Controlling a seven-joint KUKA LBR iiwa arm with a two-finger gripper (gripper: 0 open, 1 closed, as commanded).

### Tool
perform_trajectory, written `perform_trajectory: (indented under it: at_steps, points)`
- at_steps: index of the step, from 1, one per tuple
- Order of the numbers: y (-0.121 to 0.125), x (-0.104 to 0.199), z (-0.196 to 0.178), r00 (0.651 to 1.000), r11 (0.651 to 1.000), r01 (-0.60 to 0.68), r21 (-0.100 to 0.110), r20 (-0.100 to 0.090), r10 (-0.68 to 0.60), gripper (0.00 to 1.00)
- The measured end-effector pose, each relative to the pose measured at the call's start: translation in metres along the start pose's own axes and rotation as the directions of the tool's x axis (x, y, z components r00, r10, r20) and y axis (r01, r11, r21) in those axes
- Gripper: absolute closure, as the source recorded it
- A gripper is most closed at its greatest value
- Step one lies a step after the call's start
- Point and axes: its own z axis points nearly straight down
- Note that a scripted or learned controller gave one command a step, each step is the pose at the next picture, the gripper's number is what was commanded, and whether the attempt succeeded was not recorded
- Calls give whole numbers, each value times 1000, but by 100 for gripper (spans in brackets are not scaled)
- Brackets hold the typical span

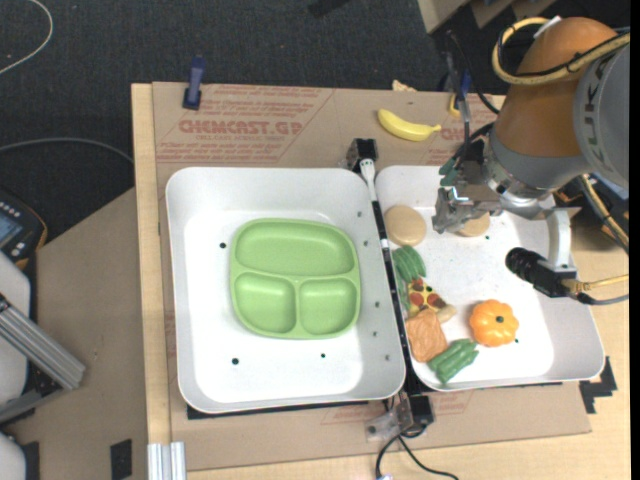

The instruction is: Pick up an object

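My gripper (459,211) hangs low over the back part of the right bin (570,353), pointing down. Just left of it lies a round tan bun (405,225). A small tan shape shows right under the gripper, too hidden to name. Along the bin's left side lie a green pepper (408,264), a pizza slice (425,296), an orange-brown piece (427,337) and a green pod (453,359). An orange pumpkin (493,322) sits near the bin's front middle.
The left bin (190,298) holds a green divided plate (295,276). A yellow banana (407,125) lies on the cardboard behind the right bin. The grey arm with its orange band (560,58) comes in from the upper right.
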Motion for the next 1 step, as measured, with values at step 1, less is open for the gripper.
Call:
perform_trajectory:
  at_steps: [1]
  points:
    - [-65, 116, 33, 1000, 1000, 10, 18, -5, -10, 100]
